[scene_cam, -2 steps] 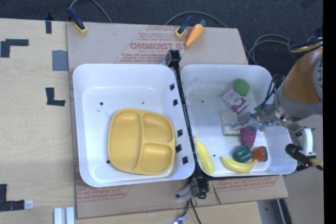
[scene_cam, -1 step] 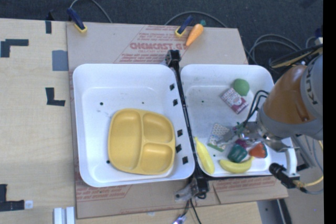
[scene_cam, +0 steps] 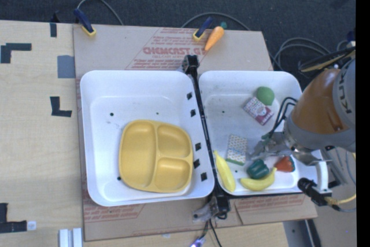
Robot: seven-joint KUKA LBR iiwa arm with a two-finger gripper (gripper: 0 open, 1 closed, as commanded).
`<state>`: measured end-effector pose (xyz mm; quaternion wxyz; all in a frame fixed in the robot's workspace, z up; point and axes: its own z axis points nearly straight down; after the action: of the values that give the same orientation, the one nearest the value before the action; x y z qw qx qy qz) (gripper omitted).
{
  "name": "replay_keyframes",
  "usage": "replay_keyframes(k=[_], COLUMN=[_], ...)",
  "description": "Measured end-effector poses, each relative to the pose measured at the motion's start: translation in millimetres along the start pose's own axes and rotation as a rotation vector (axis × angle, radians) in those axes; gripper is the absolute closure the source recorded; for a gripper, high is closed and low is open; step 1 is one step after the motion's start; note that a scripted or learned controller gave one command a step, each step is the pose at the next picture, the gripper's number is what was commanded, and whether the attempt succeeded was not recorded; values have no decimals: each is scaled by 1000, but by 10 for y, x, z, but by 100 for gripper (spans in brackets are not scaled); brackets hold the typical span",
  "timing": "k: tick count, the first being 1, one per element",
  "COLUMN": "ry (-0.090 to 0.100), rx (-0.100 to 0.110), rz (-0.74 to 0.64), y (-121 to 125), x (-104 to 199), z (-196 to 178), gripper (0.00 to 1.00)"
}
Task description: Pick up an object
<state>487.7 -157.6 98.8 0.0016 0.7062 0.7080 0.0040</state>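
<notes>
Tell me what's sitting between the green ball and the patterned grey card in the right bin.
In the camera view, a small pink and white packet lies between the green ball and the patterned grey card, nearer the ball.

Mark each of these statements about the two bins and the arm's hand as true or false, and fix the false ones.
1. The yellow divided tray lies in the left bin. True.
2. The carrot lies in the right bin. False: it lies outside both bins, on the cardboard sheet behind them.
3. The hand is over the right bin, close to the green pepper. True.
4. The green ball sits at the near edge of the right bin. False: it sits toward the far side, beside a small packet.
5. Two bananas, one and another, lie in the left bin. False: both lie in the right bin.
</notes>
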Motion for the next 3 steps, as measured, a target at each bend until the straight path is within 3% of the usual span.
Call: replay_keyframes(k=[1,2,3], ry=[-4,-3,-4], rx=[8,9,5], rz=[2,2,2], y=[243,241,86], x=[-319,-316,-361], z=[-499,-496,123], gripper=[100,0,0])
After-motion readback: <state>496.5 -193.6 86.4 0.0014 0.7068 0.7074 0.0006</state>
